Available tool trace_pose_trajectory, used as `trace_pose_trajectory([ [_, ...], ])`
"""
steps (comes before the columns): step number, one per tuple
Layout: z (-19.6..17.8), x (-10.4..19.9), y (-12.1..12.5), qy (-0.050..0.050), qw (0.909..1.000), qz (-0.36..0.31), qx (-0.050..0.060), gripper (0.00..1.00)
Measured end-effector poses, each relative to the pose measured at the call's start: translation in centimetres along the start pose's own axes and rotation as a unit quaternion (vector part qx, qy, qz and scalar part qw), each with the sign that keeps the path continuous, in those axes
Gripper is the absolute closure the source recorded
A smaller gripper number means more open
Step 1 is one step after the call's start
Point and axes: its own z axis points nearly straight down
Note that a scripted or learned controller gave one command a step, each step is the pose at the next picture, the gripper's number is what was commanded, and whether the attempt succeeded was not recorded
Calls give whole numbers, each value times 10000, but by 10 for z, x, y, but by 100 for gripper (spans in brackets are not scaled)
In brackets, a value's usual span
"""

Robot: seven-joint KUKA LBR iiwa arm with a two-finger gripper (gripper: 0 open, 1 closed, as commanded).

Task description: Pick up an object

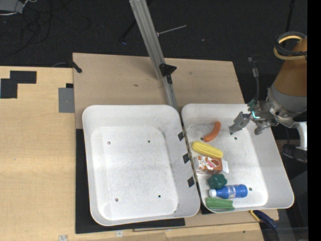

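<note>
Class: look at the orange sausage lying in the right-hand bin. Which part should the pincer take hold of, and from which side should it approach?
Grip the sausage at mid-length, coming straight down from above. It lies flat and slanted, apart from the corn cob, so fingers set across its narrow width should find bare bin floor on both sides.

pale wooden bench, black floor behind — loose cables, slanted metal rail

Sausage, corn, bottle lie in the right bin.
</note>
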Motion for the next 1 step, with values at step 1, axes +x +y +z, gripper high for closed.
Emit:
trace_pose_trajectory([
  [1, -2, 0, 1, -5, 10000, -3, -20, 0],
])
